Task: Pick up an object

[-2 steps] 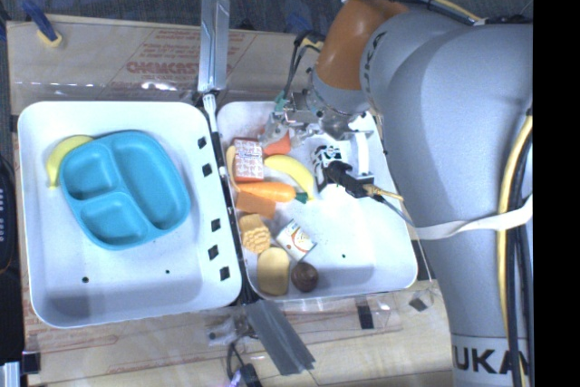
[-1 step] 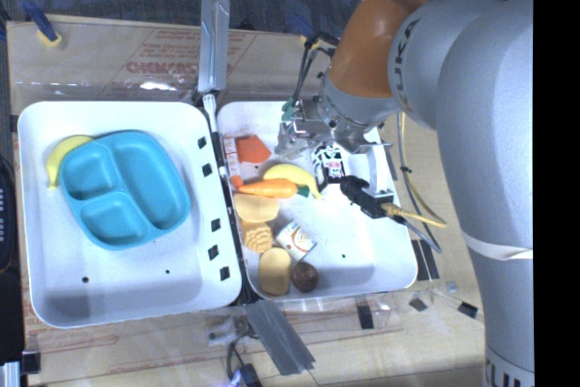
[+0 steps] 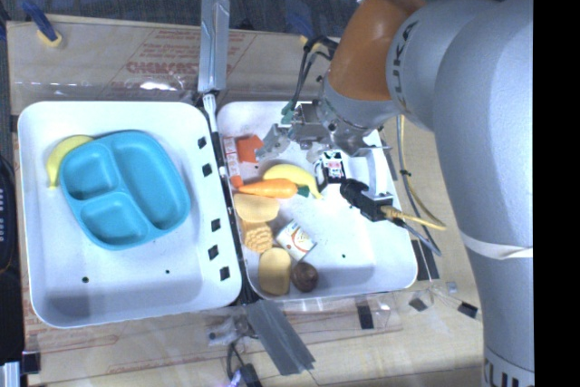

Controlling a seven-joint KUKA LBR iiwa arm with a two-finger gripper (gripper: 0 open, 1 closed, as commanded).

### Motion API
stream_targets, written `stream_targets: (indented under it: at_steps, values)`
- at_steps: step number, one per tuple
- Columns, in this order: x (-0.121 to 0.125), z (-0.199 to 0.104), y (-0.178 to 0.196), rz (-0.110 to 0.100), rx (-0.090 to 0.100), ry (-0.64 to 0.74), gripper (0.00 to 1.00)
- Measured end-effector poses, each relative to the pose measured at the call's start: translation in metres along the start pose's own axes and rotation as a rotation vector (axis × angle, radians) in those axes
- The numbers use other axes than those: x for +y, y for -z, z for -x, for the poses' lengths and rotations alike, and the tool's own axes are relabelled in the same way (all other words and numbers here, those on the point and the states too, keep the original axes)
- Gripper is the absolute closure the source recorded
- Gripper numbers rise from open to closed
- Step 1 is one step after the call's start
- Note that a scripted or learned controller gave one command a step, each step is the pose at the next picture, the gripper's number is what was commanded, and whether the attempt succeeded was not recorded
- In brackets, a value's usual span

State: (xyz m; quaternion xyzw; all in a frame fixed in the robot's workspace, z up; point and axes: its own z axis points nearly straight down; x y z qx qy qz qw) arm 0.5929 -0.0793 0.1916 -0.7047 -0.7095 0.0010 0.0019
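Clutter is filling the right bin (image 3: 390, 272): a carrot (image 3: 268, 188) is lying across a banana (image 3: 288, 174), with a red packet (image 3: 246, 147) behind them and a cracker (image 3: 257, 238), small carton (image 3: 296, 239), tan lump (image 3: 275, 271) and dark round piece (image 3: 304, 276) in front. The left bin (image 3: 36, 222) is holding a blue tray (image 3: 127, 186) over a yellow item (image 3: 65, 151). Reaching in from the right, the arm is hanging its gripper (image 3: 313, 130) just behind the banana; whether it is open or closed I cannot tell. A good pick likely means descending straight onto one item, probably the carrot on top, gripping across its narrow width so neighbours are not dragged along.
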Motion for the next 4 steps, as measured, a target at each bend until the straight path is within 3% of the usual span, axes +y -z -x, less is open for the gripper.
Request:
stream_targets:
  at_steps: [1,2,3,4]
  values:
    - [-0.052,0.026,-0.096,0.013,-0.004,-0.066,0.00]
    - [0.030,0.026,-0.100,0.002,0.000,-0.114,0.00]
    - [0.064,0.078,-0.085,0.004,-0.001,-0.094,0.00]
    - [0.040,0.094,-0.053,0.002,-0.001,0.075,0.00]
